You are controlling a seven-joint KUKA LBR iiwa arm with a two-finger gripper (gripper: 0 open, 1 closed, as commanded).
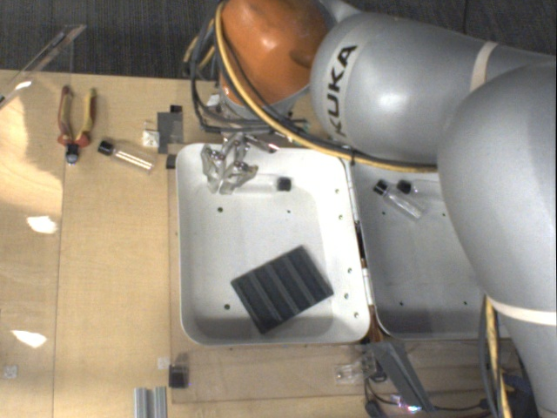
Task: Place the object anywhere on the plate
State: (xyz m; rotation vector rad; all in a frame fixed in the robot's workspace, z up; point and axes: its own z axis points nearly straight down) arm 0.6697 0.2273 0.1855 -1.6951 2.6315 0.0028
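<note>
A black ribbed plate [281, 288] lies flat in the near part of the left white bin [196, 259], turned at an angle. A small dark cube-like object [284, 183] rests on the bin floor near the far wall. My gripper [226, 169] hangs over the bin's far left corner, left of the small object and well behind the plate. The orange band and grey wrist above it hide its upper part. I see nothing clearly held in it.
The right bin [418, 268] holds a small clear vial with a black cap [396, 196] near its far left. On the wooden bench left of the bins lie red-handled pliers [75, 118], another vial [126, 154] and a dark bracket [171, 126].
</note>
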